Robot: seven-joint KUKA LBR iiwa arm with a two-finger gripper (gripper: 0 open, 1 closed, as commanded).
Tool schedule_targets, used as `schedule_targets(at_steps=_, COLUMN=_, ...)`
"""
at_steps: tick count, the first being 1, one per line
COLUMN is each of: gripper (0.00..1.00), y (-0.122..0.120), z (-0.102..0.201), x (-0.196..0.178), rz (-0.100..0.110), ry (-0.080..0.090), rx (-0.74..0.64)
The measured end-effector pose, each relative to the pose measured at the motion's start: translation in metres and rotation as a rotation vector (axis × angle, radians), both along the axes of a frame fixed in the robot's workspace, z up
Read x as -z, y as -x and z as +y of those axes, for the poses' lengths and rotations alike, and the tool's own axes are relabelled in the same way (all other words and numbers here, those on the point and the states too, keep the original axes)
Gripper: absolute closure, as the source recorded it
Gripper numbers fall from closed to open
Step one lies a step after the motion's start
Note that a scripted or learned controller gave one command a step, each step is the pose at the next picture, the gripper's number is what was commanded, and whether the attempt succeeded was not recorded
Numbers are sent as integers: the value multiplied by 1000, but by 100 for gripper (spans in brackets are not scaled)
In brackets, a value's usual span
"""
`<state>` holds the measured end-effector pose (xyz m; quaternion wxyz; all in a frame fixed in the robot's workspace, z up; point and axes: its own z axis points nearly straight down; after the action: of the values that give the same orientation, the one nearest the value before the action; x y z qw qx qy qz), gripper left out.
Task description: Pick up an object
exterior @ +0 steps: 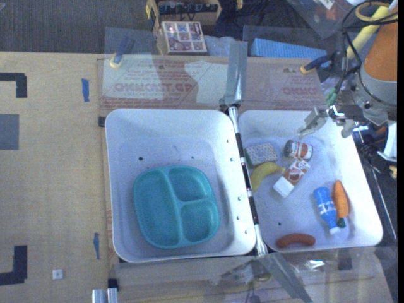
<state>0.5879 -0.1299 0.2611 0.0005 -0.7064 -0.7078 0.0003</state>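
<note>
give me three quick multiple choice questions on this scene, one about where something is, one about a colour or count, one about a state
1. Where is the teal divided tray?
A. left bin
B. right bin
C. on the bench outside the bins

2. What colour is the bottle beside the carrot?
A. green
B. blue
C. black

3. What is between the fingers of the gripper?
A. the sausage
B. the small can
C. nothing

Answers:
1 A, the tray lies in the left bin.
2 B, the bottle is blue with a white label.
3 C, the open fingers hang above the right bin with nothing between them.
</note>
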Motion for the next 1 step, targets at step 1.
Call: schedule_targets(at_steps=1, gripper=0, y=-7, z=-36, x=110, rz=0, ry=0, rx=133)
